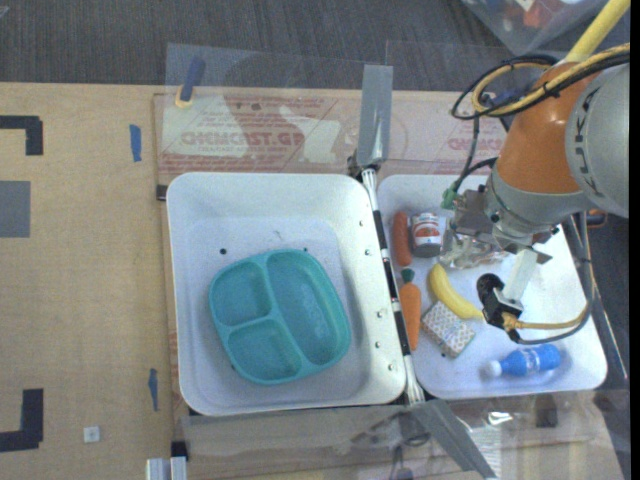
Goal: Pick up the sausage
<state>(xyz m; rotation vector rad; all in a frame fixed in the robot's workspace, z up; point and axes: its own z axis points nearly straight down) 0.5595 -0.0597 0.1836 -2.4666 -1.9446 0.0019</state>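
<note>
The sausage [401, 238], a short reddish-brown link, lies lengthwise along the left wall of the right bin [585, 313]. My gripper [466, 251] hangs over the middle of that bin, to the right of the sausage and apart from it. A small can [427, 231] stands between the gripper and the sausage. The grey wrist and orange band [540, 153] rise above and to the right of the gripper.
A carrot [410, 313] lies just below the sausage. A banana [450, 290], a patterned packet [447, 329] and a blue bottle [525, 361] sit in the right bin's lower half. A teal divided plate [280, 315] rests in the left bin [200, 218].
</note>
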